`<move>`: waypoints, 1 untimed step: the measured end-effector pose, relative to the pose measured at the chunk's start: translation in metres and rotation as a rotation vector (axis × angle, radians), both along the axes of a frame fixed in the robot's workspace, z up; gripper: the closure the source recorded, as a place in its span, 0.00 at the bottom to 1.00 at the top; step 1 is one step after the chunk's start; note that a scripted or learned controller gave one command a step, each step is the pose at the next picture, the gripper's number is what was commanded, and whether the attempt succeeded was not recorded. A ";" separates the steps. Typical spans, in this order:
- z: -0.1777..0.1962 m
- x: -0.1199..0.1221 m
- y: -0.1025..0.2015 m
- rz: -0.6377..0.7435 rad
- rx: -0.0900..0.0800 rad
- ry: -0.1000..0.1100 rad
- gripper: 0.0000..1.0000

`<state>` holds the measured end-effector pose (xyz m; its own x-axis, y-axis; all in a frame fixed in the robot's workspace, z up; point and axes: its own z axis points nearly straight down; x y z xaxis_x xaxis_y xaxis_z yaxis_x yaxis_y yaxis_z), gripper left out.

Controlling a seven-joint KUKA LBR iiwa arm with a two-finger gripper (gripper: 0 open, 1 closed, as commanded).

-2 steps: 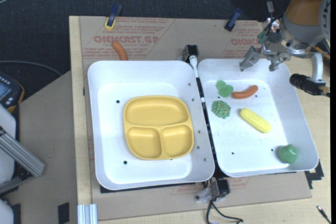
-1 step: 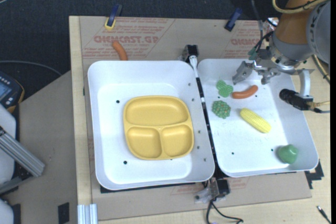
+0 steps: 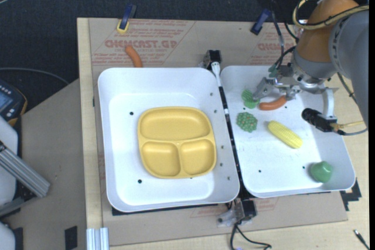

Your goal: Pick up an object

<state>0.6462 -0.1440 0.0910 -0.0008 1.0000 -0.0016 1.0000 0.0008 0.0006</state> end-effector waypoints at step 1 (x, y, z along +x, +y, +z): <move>0.017 0.003 -0.002 0.000 -0.006 -0.013 1.00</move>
